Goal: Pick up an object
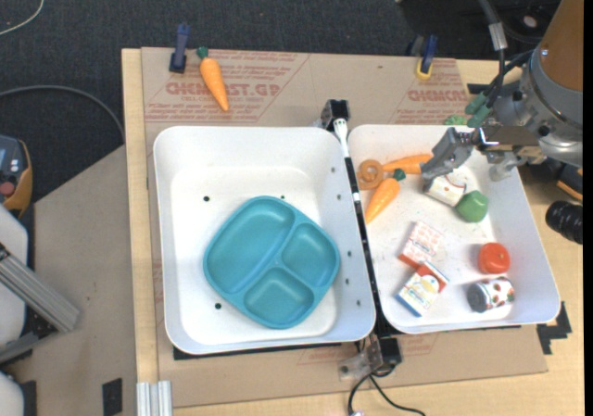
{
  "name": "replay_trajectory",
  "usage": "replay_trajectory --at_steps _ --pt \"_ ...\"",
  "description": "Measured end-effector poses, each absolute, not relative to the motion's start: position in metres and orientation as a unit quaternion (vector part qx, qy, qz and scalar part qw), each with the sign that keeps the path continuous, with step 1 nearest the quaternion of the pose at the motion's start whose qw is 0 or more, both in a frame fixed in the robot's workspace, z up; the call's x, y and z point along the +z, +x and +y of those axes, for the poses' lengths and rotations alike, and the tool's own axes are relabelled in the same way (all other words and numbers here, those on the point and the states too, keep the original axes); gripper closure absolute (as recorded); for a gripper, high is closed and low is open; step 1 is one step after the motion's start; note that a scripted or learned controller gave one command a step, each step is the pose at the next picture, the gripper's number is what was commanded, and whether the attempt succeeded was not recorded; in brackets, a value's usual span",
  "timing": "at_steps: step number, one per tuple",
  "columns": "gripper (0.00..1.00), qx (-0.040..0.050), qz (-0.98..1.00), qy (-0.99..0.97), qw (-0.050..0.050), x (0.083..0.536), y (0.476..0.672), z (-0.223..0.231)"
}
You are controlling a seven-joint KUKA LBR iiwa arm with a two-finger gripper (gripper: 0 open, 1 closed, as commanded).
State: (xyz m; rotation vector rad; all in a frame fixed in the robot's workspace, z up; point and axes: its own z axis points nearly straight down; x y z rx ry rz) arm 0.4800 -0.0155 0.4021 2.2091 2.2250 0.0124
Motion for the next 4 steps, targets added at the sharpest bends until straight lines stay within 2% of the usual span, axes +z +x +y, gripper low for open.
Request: replay_trajectory --at_steps 1,2,3,4 --pt "1.0 0.0017 0.708 0.707 0.002 0.409 0.481 -0.019" --pt "1.0 0.0022 0.709 0.705 0.002 0.431 0.489 0.028" --pt "1.0 -0.0011 0.71 0.704 -0.002 0.41 0.479 0.095" --pt "1.0 0.0009 0.708 0.707 0.001 0.422 0.48 0.092"
